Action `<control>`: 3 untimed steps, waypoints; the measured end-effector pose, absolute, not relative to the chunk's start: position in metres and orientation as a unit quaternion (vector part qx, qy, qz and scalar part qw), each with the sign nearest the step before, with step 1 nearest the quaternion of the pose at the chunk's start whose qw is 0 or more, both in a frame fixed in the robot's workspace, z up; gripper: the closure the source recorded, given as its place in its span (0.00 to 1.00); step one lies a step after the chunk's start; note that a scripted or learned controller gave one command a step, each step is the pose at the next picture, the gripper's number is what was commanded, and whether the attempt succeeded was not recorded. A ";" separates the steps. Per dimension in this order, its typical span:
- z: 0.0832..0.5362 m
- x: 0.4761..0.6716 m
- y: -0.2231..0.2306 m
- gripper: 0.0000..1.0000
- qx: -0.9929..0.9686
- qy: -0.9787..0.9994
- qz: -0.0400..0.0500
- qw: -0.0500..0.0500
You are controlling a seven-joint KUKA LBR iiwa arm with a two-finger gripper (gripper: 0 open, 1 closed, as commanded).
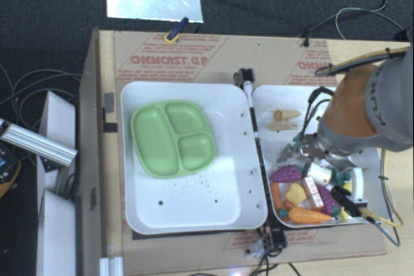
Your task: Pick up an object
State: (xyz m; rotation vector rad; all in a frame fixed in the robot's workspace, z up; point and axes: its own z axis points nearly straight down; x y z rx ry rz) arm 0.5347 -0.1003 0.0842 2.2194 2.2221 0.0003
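The table [194, 52] is seen from above with two shallow white bins side by side. The left bin [194, 203] carries a green divided plate [172, 138], which lies in its upper left part, toward 10 o'clock from the bin centre.

The right bin [268, 103] holds a cluster of small objects, gathered in its lower part toward 6 o'clock. A purple grape-like piece [287, 173] lies at the top of the cluster. A yellow block [296, 192] sits just below it, touching or nearly touching. An orange carrot-shaped piece [309, 216] lies along the bin's near wall, at 6 o'clock from the yellow block. A second orange piece [277, 194] stands just beside the bin's left wall. A tan object [284, 117] lies apart from the cluster, toward 12 o'clock in the same bin.

The arm [369, 106] reaches in from 3 o'clock, its orange band above the wrist. The gripper [309, 158] is located over the cluster, just beside the purple piece at its 2 o'clock. Whether it is open, closed, or gripping an object cannot be told, as the view is cluttered there.
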 end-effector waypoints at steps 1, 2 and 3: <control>0.226 0.521 -0.138 0.00 0.707 0.707 0.001 0.003; 0.148 0.512 -0.103 0.00 0.706 0.708 0.000 0.000; 0.084 0.516 -0.095 0.00 0.706 0.708 0.000 0.001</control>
